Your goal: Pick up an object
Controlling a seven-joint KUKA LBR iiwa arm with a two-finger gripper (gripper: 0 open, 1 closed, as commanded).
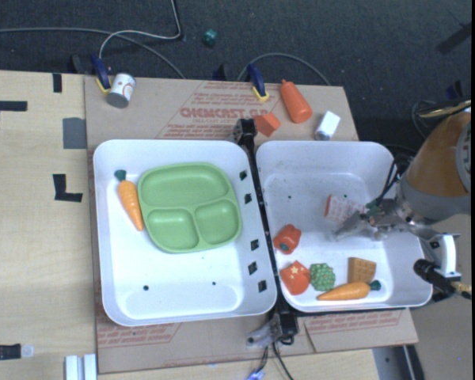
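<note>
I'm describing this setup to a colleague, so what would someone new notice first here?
The big green divided plate in the left bin stands out first, with a carrot lying beside it. In the right bin, the gripper reaches in from the right, above a cluster of toy foods along the near edge, including a second carrot.

The arm (439, 172) comes in from the right, and its end effector (362, 220) is low in the right bin (317, 153), beside a small red-and-white packet (338, 207). Near the bin's front lie a red pepper (286, 237), a tomato (295, 277), broccoli (322, 275), a cracker (361, 270) and a carrot (344, 292). The left bin (174, 307) holds a green tray (190, 207) and another carrot (130, 202).
</note>
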